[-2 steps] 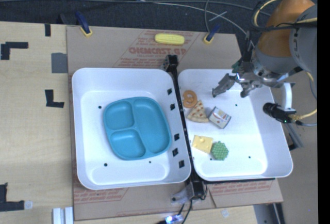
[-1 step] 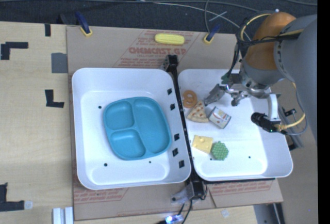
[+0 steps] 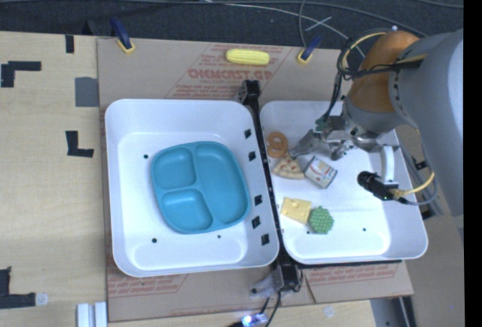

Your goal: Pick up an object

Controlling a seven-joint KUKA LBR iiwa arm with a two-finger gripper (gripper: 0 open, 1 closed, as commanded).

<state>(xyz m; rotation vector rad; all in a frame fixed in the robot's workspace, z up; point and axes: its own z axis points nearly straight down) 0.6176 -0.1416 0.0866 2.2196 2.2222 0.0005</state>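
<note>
The hand [image 3: 320, 143] hangs low in the right bin [image 3: 376, 242], just above a small grey can [image 3: 321, 172] near its middle; I cannot tell its grip state. Centre over the can before descending, avoiding the cracker [image 3: 287, 168] beside it

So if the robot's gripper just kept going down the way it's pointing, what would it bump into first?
Probably the small silver-grey can lying in the right white bin. The gripper hangs just above it, though one slanted view leaves the depth uncertain.
</note>
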